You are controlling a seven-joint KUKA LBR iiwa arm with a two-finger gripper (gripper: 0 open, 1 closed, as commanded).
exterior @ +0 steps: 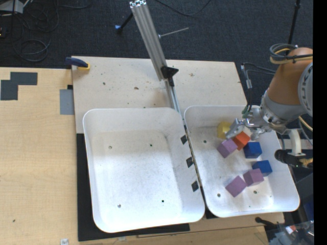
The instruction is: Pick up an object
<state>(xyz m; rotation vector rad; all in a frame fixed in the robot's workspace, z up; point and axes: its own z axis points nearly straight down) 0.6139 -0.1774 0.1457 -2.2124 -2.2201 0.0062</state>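
Pincer (244, 128) hangs just above the orange block (242, 139), right bin (214, 208).

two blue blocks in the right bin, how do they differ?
Position: the upper blue block sits next to the orange block, close under the gripper; the lower blue block lies further toward the bin's near side, next to a purple block.
Crowding: the upper one is in the cluster at the gripper; the lower one is outside that cluster.
Shared: both are blue, look about the same size, and lie in the right bin.
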